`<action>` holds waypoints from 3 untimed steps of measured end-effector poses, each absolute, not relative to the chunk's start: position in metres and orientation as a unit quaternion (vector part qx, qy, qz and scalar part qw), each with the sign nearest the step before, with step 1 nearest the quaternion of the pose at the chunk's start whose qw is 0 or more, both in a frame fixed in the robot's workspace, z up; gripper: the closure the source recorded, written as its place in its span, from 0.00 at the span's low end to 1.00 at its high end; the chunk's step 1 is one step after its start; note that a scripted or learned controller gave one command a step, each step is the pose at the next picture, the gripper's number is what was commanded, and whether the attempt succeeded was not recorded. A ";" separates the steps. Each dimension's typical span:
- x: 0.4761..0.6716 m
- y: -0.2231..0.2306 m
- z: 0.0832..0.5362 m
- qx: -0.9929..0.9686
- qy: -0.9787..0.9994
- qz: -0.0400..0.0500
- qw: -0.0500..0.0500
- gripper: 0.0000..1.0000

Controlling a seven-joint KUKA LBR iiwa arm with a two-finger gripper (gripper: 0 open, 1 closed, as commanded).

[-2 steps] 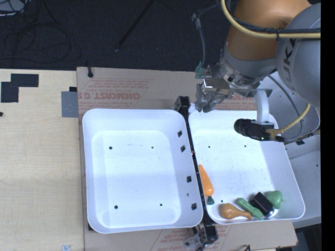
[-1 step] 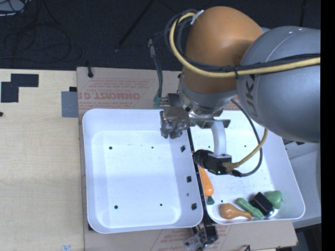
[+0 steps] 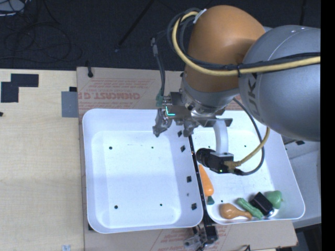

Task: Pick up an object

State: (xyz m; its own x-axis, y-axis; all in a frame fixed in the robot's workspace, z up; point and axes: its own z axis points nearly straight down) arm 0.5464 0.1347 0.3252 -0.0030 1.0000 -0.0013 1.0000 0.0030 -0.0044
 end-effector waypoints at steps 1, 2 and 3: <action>0.587 0.168 0.203 -0.705 -0.709 0.005 0.003 0.00; 0.645 0.194 0.446 -0.706 -0.709 -0.007 -0.004 0.00; 0.641 0.166 0.242 -0.708 -0.706 0.009 0.005 0.00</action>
